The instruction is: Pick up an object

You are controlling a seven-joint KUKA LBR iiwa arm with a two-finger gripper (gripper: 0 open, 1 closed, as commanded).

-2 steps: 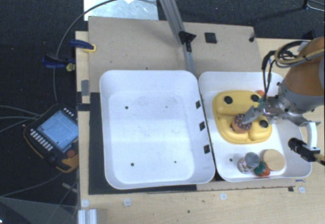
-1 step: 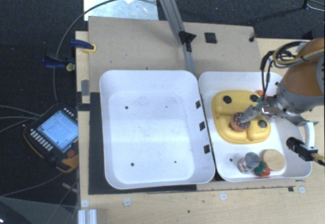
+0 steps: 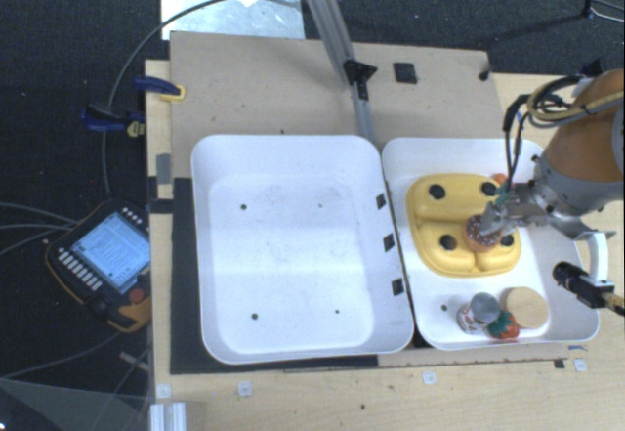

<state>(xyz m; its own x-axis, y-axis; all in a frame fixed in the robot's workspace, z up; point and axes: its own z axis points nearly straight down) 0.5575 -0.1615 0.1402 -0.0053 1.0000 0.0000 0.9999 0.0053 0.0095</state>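
We see a big yellow toy (image 3: 451,224) lying in the right bin (image 3: 566,322). It looks like smooth, shiny plastic, rounded and lumpy, with dark round holes on top. The gripper (image 3: 485,227) is down on it, touching its top near the right side. Nothing is lifted yet, so we think the pick is just starting.

Near the front of the same bin sit a flat tan wooden disc (image 3: 527,307) and a small grey figure (image 3: 479,312) with red and green bits. The left bin (image 3: 220,160) is white and smooth.
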